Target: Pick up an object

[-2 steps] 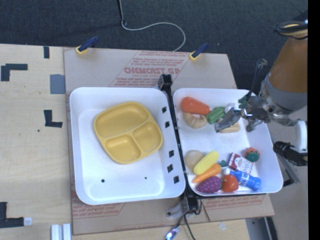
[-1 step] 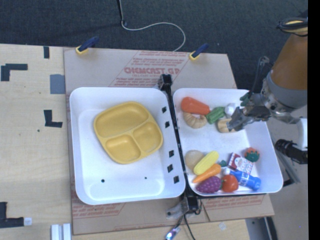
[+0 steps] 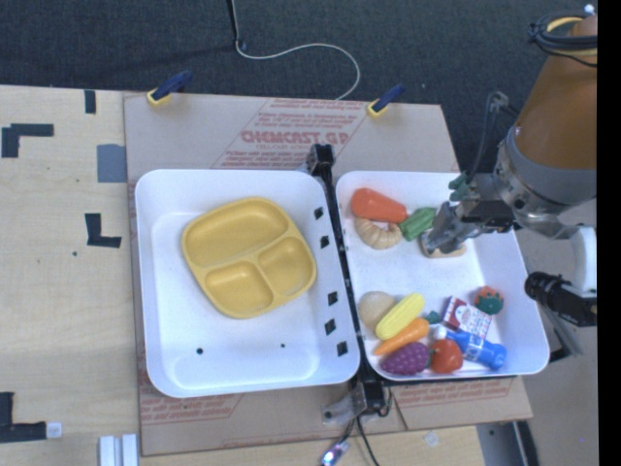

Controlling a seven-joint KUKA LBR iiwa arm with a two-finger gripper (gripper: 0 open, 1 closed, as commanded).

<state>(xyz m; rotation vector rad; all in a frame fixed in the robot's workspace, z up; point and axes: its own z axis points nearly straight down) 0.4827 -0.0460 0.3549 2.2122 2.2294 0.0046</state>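
My gripper [image 3: 444, 237] is low in the upper part of the right bin [image 3: 519, 270], just above a small tan item [image 3: 454, 251] that it partly hides. A green toy vegetable [image 3: 419, 223] lies against its left side. Further left are an orange-red toy vegetable [image 3: 377, 205] and a pale bread piece [image 3: 379, 234]. Along the bin's front lie a beige lump [image 3: 375, 305], a yellow corn cob [image 3: 401, 313], a carrot [image 3: 404, 335], purple grapes [image 3: 408, 359], a red tomato [image 3: 446, 356], a blue bottle [image 3: 484, 350], a red-and-white carton [image 3: 460, 315] and a small red-and-green piece [image 3: 488, 300].
The left bin [image 3: 170, 348] holds a yellow divided plate [image 3: 250, 257]. A black divider [image 3: 335, 260] runs between the two bins. The arm's grey and orange body [image 3: 558, 134] stands over the right bin's far right edge. A white cable [image 3: 291, 51] lies behind the bins.
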